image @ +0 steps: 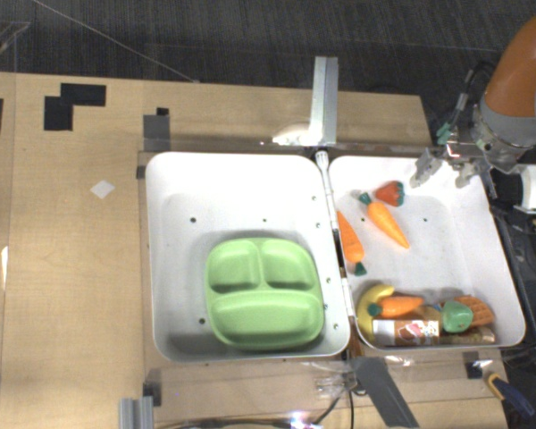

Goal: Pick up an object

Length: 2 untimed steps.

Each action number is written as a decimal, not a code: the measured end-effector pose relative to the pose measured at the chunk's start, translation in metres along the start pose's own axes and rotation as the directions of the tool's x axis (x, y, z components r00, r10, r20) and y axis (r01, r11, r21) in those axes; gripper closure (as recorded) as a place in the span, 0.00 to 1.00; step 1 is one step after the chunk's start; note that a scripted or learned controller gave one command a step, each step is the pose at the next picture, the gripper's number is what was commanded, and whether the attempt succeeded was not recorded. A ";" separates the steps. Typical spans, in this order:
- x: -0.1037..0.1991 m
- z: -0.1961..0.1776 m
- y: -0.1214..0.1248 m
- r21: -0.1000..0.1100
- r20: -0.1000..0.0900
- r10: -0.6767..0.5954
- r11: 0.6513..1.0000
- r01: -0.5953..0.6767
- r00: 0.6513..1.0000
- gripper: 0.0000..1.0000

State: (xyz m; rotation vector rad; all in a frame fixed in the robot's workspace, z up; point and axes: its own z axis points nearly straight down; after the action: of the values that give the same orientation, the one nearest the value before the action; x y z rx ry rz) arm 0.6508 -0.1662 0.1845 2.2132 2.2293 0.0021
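Bright, even overhead light washes out the two white bins [250, 172], leaving soft shadows under the green tray [263, 293]. Glare spots mark the bench [62, 239] edge. The picture is slightly soft and grainy throughout.

1. Arm [523, 79]: cut off by the right edge; just the orange band and wrist are in frame.
2. Gripper [443, 166]: fingers small and blurred against the bin wall; spacing unreadable.
3. Pile [429, 318] in the right bin's near corner: items overlap, and the bottle label is too small to read.
4. Long carrot [347, 238]: partly tucked against the divider [330, 231].
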 end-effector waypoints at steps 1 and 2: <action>0.034 0.069 -0.015 -0.001 0.000 0.133 0.991 -0.133 0.991 0.00; 0.064 0.097 0.022 -0.004 0.000 0.184 0.983 -0.184 0.983 0.00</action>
State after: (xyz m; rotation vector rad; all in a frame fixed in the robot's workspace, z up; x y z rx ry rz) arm 0.6720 -0.1022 0.0877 2.4070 2.0133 0.0065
